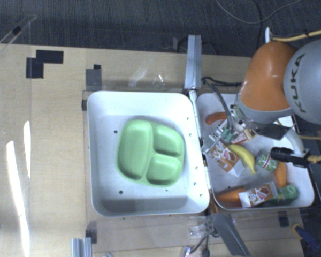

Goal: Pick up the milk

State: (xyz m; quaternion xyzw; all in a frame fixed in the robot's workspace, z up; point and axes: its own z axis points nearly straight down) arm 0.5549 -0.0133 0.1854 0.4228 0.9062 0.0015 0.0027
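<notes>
I see the grey two-finger gripper (228, 128) low over the right white bin (308, 199); whether it's apart or together I cannot tell. The small printed milk carton (223, 155) touches 1 yellow banana (243, 157), so a grab could catch both.

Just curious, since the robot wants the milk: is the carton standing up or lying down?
Lying down. The carton rests flat in the right bin, printed face up, beside the banana.
</notes>
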